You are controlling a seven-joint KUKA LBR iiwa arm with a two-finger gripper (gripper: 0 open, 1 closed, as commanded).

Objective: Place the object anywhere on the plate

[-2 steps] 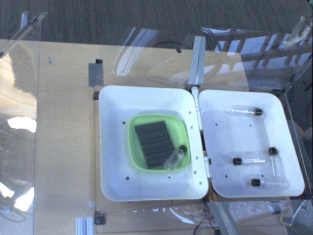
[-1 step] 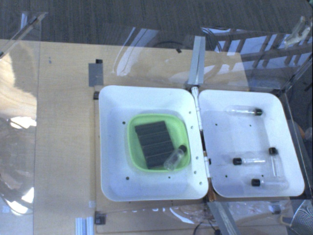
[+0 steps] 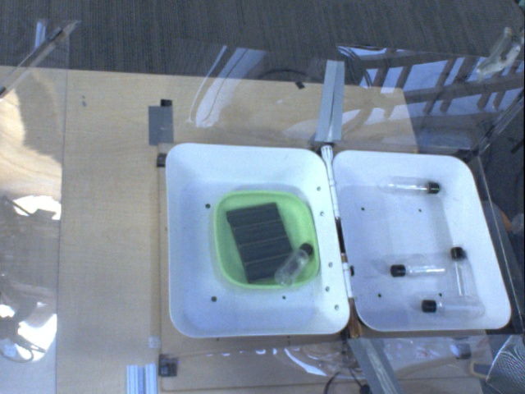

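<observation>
I saw a clear plastic vial with a black cap [image 3: 294, 264] already lying on the green square plate [image 3: 225, 261], light, slick and apt to roll, best pinched across its barrel, and I couldn't tell the claw's state.

**A lab bench set up for robot trials**

This looks like a robotics laboratory, not a home or shop. A pale wooden table [image 3: 98, 220] carries two shallow white bins [image 3: 189, 302] fixed side by side, joined along a metal rail [image 3: 332, 105]. Clear plastic vials with black caps [image 3: 408, 187] lie scattered in the right bin. Transparent guard panels [image 3: 33, 245] throw reflections over the wood, dark office-style carpet [image 3: 205, 15] lies beyond, and metal framing [image 3: 443, 72] stands at the far corner.
</observation>
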